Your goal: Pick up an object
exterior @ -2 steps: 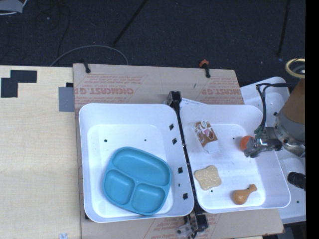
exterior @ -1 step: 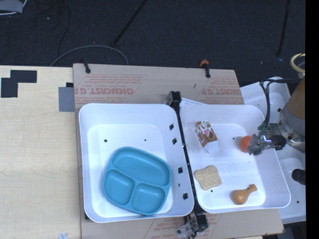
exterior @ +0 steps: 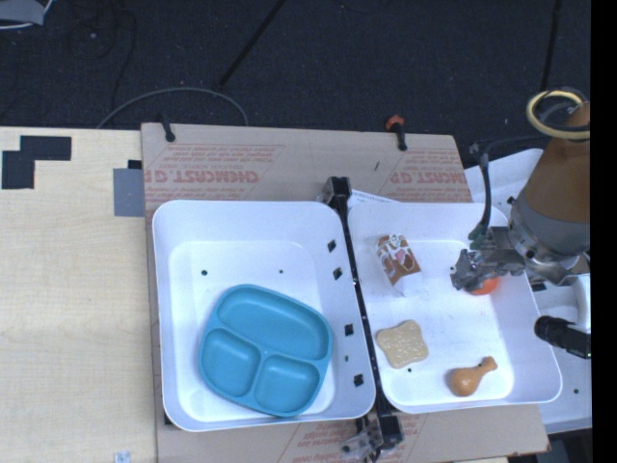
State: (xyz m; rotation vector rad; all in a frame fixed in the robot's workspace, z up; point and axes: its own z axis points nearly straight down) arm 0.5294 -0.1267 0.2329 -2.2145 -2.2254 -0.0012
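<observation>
My gripper is low in the right bin, near its right wall, directly over a small orange-red object that peeks out below it. A brown and white snack packet lies to the gripper's left, at the back of the bin. A tan waffle-shaped piece rests at the front left. A brown pear-shaped toy lies at the front right. The arm comes in from the right edge with its orange band above the wrist.
The left bin holds a blue divided plate. A black divider runs between the two bins. Cardboard lies under the bins, and cables trail over the dark floor behind.
</observation>
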